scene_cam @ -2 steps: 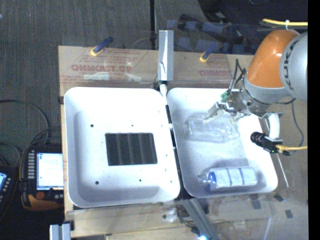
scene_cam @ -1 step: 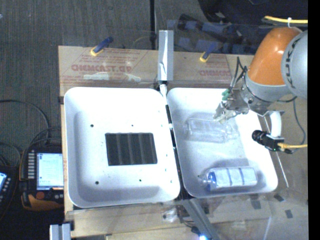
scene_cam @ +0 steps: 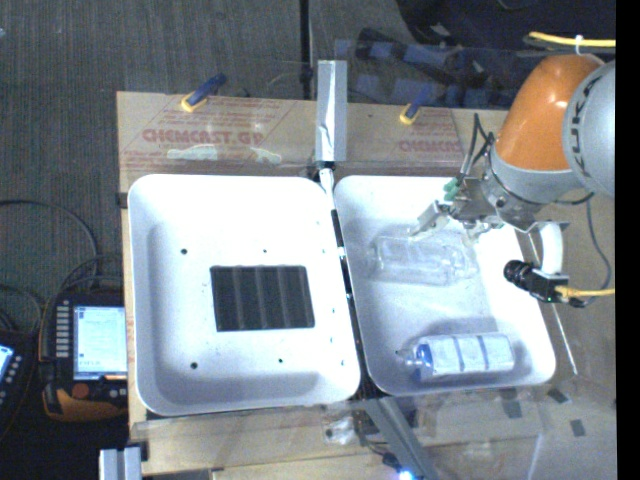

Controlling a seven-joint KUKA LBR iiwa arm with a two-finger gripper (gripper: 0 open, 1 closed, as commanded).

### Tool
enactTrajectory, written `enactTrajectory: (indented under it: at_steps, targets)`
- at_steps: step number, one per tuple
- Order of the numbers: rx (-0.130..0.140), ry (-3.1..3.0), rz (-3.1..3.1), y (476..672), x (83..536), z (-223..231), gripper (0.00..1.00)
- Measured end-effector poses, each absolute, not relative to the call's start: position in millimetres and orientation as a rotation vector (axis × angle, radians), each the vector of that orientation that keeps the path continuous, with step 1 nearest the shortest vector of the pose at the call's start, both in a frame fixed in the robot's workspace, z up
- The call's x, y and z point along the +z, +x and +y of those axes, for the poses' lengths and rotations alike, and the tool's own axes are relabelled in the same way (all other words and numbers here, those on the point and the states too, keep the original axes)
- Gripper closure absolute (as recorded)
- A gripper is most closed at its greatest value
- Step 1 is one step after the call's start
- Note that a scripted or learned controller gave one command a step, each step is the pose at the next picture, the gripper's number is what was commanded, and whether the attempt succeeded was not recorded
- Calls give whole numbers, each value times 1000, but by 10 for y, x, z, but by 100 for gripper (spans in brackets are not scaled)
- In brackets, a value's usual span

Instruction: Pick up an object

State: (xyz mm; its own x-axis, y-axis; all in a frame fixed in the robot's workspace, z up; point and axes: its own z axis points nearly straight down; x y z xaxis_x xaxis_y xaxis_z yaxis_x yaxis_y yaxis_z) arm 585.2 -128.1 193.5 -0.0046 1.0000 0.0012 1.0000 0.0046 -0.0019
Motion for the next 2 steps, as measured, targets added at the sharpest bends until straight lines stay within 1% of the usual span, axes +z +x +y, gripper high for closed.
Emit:
enactTrajectory:
  at_steps: [1, 2]
  targets:
    - [2, -2301, -2136, 5876, 1835, -815, 0]
    - [2, -2301, -2135, 5876, 1836, -816, 0]
